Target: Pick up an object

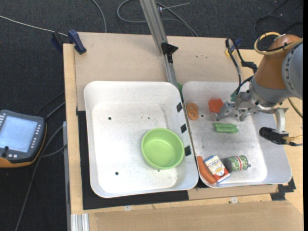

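We see the jaws (pixel 230 110) low over the right bin (pixel 250 143), reaching in from the right, and we cannot tell whether they stand apart or together, because the wrist and its metal fittings blur into them. Just below them lies a small green block (pixel 225 127), close to the tips but not visibly between them. Just to their left sits a red-orange piece (pixel 215 104), and further left an orange round thing (pixel 192 111) near the wall where the two bins meet. Well below, toward the near edge of the same bin, we find a dark green can (pixel 237 163) on its side, a small carton (pixel 216 167) beside it, and a carrot-like orange piece (pixel 204 171) touching the carton. Far to the left, the left bin (pixel 101 129) holds a lime green bowl (pixel 162 148), upright. Both bins rest on a pale wooden worktop (pixel 120 57) with a metal pole (pixel 156 28) rising from its back part. Beyond the worktop the floor (pixel 33 61) is dark carpet strewn with cables, and a teach pendant (pixel 19 137) lies at far left.
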Robot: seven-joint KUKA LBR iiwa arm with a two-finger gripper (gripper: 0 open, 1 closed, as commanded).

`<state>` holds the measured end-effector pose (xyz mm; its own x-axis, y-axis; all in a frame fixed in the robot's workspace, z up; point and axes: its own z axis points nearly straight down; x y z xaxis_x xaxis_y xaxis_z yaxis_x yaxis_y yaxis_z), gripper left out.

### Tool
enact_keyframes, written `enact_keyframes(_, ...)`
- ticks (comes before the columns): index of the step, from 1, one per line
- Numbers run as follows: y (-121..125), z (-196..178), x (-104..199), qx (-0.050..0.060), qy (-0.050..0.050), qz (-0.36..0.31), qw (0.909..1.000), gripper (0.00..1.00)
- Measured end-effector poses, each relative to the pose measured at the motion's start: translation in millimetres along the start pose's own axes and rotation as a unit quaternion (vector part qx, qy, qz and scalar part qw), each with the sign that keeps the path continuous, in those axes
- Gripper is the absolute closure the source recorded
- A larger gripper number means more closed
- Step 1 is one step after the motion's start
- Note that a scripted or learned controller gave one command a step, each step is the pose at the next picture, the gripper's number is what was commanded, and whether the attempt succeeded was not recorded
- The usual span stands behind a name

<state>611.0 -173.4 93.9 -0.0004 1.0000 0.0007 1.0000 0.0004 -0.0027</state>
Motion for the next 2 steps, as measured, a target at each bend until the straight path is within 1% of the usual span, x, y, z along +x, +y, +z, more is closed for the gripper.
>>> enact_keyframes(1,1.3,-12.8,-0.2,-0.002,0.0,0.0,1.0,1.0)
enact_keyframes(2,1.5,-59.0,7.7,-0.004,-0.001,0.0,1.0,1.0)
